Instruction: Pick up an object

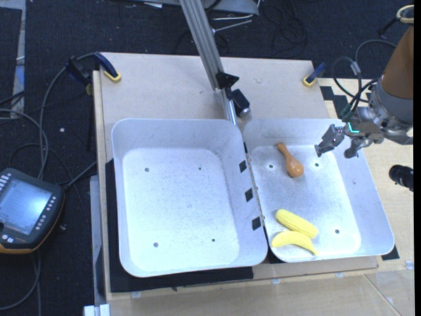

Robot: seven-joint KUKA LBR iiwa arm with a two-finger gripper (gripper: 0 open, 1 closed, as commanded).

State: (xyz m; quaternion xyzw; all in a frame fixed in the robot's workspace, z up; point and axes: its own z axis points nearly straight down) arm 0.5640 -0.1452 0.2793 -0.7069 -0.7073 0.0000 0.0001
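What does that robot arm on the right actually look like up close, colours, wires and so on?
The arm is grey metal with a broad orange band above the wrist. Its gripper is dark, with two short black fingers and a small teal glow near its base. Thin grey cables loop beside the wrist.

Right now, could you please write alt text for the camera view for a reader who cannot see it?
The open gripper hovers over the right bin's far edge, holding nothing. That bin contains a wooden pestle-like piece, a yellow corn cob and a banana; the left bin sits beside it.
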